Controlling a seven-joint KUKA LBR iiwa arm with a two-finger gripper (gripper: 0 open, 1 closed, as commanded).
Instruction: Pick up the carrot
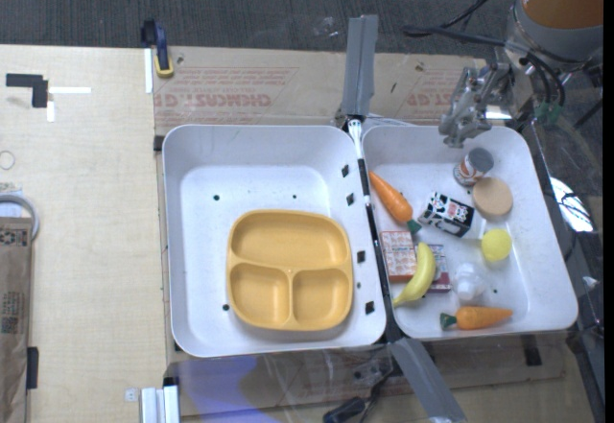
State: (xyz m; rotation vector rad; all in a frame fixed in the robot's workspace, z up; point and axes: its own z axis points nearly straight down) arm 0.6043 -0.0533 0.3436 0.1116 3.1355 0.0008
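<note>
Bins sit side by side on the tabletop, and in the right bin nothing is lifted yet, so the whole pick is left to do. The end effector hangs over the bin's far edge, well apart from both carrots, and we cannot tell if it is open or closed. One carrot lies slanted by the left wall, green end toward the front-right; the other carrot lies almost sideways by the front wall, green end left.
</note>
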